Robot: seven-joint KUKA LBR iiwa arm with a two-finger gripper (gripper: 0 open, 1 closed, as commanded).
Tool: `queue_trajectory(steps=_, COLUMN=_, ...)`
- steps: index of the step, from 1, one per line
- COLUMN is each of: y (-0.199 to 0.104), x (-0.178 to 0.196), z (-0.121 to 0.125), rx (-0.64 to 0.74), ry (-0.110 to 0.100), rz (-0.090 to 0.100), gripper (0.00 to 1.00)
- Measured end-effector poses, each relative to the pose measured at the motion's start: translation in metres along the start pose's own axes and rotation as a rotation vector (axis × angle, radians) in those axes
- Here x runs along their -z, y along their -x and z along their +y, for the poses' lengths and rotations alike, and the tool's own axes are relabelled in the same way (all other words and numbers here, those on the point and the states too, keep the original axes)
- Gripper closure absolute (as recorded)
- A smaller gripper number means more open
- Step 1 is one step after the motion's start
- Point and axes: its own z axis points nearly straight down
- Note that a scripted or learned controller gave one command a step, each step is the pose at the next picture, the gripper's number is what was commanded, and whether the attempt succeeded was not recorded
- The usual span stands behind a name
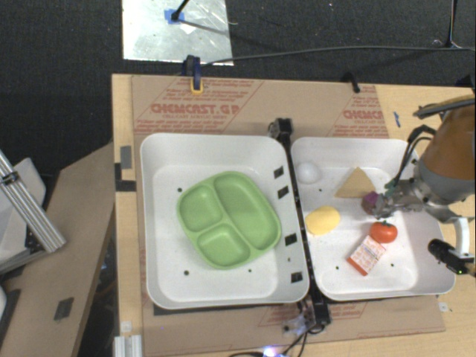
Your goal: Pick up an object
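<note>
My gripper (pixel 378 204) sits low in the right bin (pixel 327 285), just above the tomato (pixel 384 232), touching a purple thing (pixel 370 202). Can't tell its state. Nothing lifted yet; grasp and lift left.

A divided plate (pixel 227 218) lies in the left bin (pixel 160 162); a lemon (pixel 323 220), tomato (pixel 383 232) and packet (pixel 366 256) lie in the right bin (pixel 327 155).

Arm reaches in from right — tool (pixel 381 204) lowered.
</note>
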Motion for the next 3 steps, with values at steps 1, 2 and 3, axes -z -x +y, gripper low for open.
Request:
queue_trajectory(steps=1, y=0.003, x=0.044, z=-0.002, rx=-0.002, ry=-0.001, rz=0.000, gripper=1.00)
queue_trajectory(steps=2, y=0.011, x=0.101, z=0.008, rx=-0.001, ry=0.002, rz=-0.002, gripper=1.00)
queue_trajectory(steps=3, y=0.011, x=0.156, z=0.010, rx=0.000, ry=0.002, rz=-0.001, gripper=1.00)
